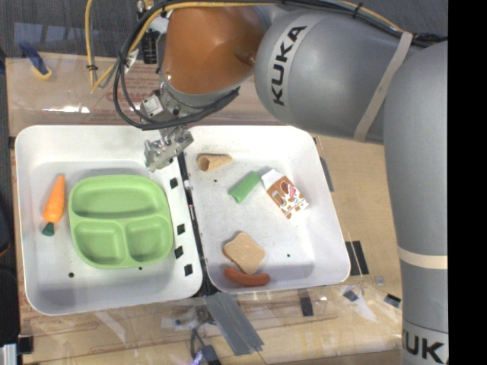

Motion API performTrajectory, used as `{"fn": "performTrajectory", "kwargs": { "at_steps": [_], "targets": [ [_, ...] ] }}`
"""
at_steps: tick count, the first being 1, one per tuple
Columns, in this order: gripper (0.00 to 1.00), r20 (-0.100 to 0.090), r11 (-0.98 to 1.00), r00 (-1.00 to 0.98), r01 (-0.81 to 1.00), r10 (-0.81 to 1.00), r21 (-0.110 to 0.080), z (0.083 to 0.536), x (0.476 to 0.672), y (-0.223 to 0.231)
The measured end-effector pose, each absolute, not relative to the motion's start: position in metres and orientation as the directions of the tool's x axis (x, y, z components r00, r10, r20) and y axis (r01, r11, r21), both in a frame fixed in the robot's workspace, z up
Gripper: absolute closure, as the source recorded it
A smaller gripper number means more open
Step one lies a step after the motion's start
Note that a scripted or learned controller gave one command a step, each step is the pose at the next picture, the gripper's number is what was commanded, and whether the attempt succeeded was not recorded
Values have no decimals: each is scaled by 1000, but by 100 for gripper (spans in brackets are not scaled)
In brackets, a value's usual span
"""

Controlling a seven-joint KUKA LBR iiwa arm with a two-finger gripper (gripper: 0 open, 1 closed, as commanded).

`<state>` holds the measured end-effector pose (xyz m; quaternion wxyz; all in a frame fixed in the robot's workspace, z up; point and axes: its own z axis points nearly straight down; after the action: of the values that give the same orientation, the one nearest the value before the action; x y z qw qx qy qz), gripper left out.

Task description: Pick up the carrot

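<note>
The metal two-finger end effector (165,151) hangs below the grey arm's orange band, over the far edge of the left shallow white plastic bin (30,204), close to the ridge where the two bins meet. Whether it is open or closed cannot be told from this slant, and nothing is seen in its grip. Just nearer the front from it lies the light green plastic plate (119,220) with three compartments, filling the middle of the left bin. The orange toy carrot (53,203) with a dark green stem end lies beside the plate's left rim, near the left wall of that bin, its stem pointing to the bench's front; it is well apart from the end effector. In the right shallow white plastic bin (323,204) lie a tan cone-shaped piece (214,161) near the far wall, a green block (245,186), a small white and red printed carton (284,194), a brown slice of toy bread (243,253) and a reddish toy sausage (246,278) at the front wall.
</note>
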<state>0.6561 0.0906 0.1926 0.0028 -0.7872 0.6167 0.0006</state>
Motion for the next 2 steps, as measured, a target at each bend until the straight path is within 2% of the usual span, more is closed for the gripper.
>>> {"fn": "performTrajectory", "kwargs": {
  "at_steps": [1, 2],
  "targets": [
    [100, -5, -239, 239, -971, -971, -8, 204, 657, 90],
    [100, -4, -173, 173, -985, -985, -6, 265, 655, 196]
  ]
}}
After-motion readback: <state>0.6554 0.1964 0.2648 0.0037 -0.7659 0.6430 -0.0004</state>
